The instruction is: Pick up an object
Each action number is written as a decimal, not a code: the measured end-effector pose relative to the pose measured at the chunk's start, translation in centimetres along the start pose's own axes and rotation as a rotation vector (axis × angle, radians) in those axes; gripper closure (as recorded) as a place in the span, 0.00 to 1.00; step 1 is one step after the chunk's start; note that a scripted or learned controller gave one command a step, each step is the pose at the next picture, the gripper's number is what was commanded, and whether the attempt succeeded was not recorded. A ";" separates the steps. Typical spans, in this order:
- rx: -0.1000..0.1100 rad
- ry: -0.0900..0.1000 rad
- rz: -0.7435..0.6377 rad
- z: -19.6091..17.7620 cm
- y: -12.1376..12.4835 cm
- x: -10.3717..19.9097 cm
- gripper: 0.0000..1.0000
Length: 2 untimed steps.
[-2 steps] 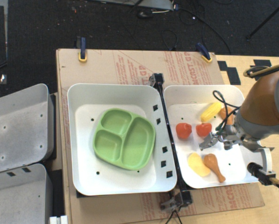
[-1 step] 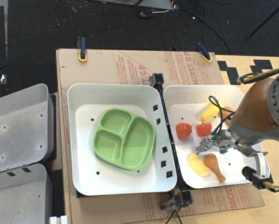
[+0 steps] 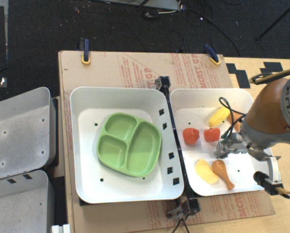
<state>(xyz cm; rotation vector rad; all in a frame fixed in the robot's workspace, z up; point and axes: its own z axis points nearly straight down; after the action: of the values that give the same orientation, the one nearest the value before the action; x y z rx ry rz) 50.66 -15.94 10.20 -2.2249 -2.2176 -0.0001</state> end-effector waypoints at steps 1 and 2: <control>-0.004 -0.001 -0.005 -4.2 0.0 0.3 1.00; -0.007 -0.002 -0.007 -10.5 0.0 0.7 1.00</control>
<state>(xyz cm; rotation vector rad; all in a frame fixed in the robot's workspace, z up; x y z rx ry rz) 50.63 -15.20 20.66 -2.2221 -2.2294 -0.0053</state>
